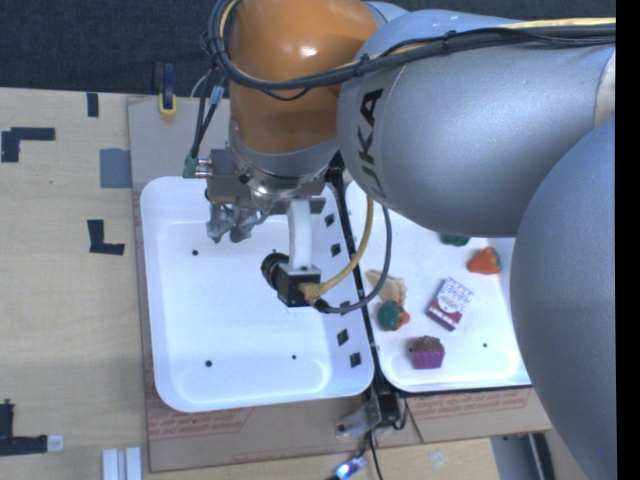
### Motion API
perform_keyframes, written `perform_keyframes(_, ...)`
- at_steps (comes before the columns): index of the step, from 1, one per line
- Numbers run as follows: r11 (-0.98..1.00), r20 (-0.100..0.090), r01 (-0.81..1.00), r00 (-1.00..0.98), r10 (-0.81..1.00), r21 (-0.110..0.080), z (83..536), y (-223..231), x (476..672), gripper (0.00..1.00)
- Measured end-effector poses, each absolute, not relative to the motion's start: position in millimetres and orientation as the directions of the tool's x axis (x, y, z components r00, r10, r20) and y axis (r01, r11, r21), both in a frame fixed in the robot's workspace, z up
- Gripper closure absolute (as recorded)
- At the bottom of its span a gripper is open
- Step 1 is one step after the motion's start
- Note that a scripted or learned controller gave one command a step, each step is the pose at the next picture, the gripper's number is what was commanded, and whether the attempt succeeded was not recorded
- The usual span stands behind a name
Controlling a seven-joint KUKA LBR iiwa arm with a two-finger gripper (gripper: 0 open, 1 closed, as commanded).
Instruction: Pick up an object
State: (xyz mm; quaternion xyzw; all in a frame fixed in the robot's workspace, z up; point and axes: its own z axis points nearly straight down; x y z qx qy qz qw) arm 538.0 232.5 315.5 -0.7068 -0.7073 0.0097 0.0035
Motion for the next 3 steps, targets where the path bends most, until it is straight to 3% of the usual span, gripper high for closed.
perform_keyframes(1,0.002,-0.006,1.0,-0.002,1.0,-0.016,213,232,483.0,1.0)
perform_keyframes(2,0.002,0.003,1.0,-0.002,1.0,0.004,307,233,483.4,1.0)
perform_keyframes(3,0.002,0.005,1.0,-0.002,1.0,0.012,415,233,514.1,1.0)
